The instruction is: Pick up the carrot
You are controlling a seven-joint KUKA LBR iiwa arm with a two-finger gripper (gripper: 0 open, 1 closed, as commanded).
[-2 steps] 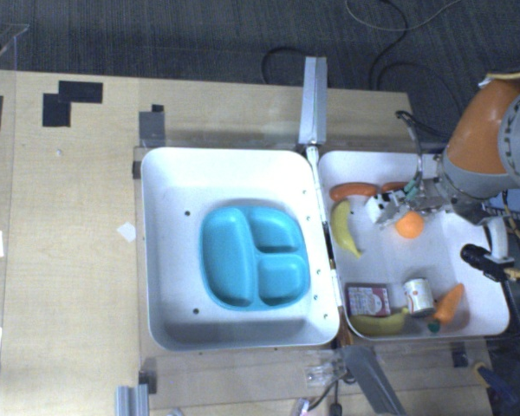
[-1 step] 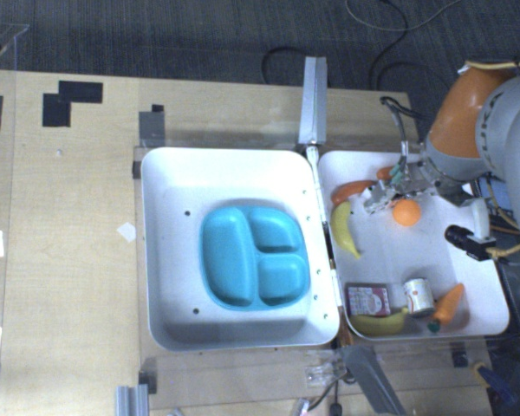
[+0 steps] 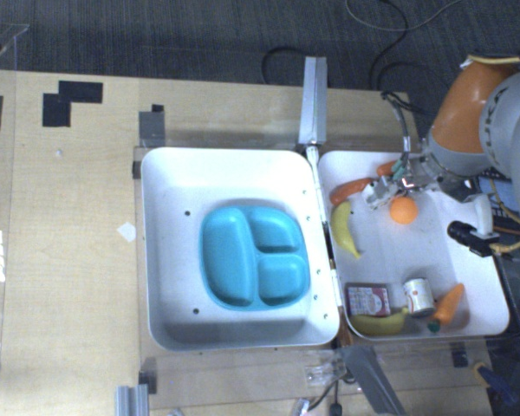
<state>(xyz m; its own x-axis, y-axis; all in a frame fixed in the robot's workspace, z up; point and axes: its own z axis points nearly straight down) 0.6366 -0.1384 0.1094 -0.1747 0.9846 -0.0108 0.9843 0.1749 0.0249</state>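
The carrot [image 3: 449, 304], orange with a green stub, lies tilted near the front right corner of the right bin [image 3: 494, 319]. My gripper [image 3: 392, 186] hangs over the back of that bin, far from the carrot. It sits just above an orange ball [image 3: 403, 211] and beside a long red-orange piece [image 3: 350, 189] that lies against the bin's back left wall. A small orange bit [image 3: 386, 169] shows right behind the gripper.
A banana [image 3: 346, 230] lies along the right bin's left wall. A silver can [image 3: 418, 295], a red box [image 3: 368, 300] and a second banana [image 3: 381, 322] crowd the front, next to the carrot. The left bin [image 3: 165, 232] holds a blue divided plate [image 3: 253, 256].
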